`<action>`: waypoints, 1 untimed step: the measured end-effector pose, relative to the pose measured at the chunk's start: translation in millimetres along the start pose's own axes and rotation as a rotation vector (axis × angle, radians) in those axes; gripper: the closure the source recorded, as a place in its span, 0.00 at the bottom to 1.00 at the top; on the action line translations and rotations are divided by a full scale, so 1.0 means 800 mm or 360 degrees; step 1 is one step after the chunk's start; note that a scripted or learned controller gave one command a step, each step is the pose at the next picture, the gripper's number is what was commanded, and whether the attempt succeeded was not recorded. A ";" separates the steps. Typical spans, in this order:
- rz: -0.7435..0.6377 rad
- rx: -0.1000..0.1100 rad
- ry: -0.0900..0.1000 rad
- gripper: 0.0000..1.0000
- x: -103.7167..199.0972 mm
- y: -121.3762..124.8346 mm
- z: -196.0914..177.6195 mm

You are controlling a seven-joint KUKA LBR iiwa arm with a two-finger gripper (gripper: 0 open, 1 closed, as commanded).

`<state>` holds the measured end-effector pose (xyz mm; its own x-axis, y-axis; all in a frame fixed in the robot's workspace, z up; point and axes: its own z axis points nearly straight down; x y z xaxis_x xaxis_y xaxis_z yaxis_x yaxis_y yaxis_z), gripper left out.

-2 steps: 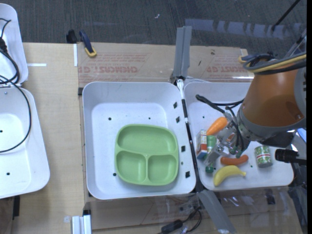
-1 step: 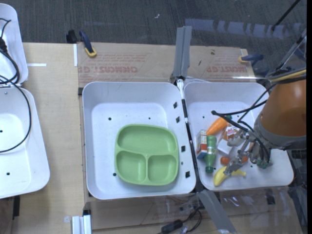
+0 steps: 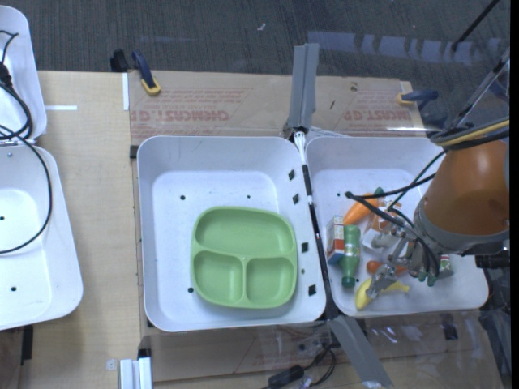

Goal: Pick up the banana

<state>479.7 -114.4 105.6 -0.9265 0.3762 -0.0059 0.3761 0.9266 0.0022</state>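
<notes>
Red mirrored print on the cardboard sheet (image 3: 203, 104) is not legible.

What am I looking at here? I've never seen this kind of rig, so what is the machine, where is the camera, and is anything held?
One camera looks down at a slant on a bench with two white bins. The grey and orange robot arm reaches in from the right, its gripper low over the right bin. That bin holds small items: a banana, a green bottle and an orange piece. The left bin holds a green divided plate. The gripper sits right at the banana, but I cannot tell if it grips it.
</notes>
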 end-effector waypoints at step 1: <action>0.0005 -0.0003 0.0003 1.00 0.000 0.001 -0.011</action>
<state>480.1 -113.8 114.8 -0.9254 0.3789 -0.0039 0.3789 0.9254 0.0043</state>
